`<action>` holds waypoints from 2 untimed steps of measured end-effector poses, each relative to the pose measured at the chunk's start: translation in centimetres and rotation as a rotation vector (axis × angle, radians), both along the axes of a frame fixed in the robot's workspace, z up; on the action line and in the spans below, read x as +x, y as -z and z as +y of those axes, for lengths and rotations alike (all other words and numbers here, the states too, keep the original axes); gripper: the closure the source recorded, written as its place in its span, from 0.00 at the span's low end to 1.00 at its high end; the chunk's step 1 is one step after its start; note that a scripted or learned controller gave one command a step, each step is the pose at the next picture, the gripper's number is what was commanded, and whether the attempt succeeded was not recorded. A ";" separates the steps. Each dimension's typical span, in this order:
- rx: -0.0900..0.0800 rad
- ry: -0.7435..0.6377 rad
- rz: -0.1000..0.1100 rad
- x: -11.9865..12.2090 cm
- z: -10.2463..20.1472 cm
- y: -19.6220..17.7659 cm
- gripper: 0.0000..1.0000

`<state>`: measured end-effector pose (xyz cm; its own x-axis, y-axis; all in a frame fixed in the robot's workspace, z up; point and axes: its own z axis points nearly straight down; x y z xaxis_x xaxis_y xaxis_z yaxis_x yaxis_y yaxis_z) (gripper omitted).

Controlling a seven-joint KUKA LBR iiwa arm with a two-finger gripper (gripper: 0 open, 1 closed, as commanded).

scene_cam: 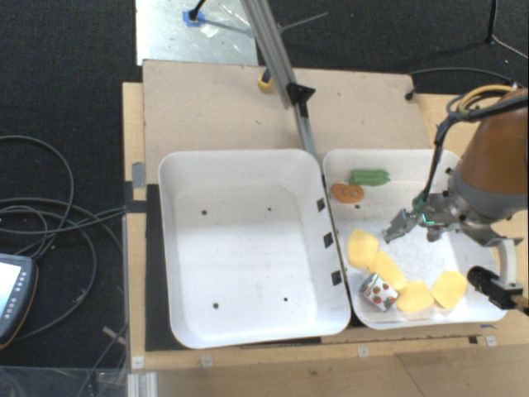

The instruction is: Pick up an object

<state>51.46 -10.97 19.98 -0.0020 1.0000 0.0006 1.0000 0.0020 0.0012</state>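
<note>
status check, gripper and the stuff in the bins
Gripper low in right bin, nothing seen between fingers. Yellow pieces just beside it. Green piece farther back.

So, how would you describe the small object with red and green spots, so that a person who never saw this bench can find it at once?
Look at the right bin, the one of the two white bins that holds the objects. Along its near edge lies a row of yellow pieces. The spotted object sits at the left end of that row, beside the wall between the bins; it alone is white with red and green spots.
</note>
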 end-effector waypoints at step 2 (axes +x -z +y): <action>0.002 0.001 0.005 0.2 0.3 11.1 0.00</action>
<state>51.61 -10.62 8.91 -0.0010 1.0000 0.0023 1.0000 0.0010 -0.0038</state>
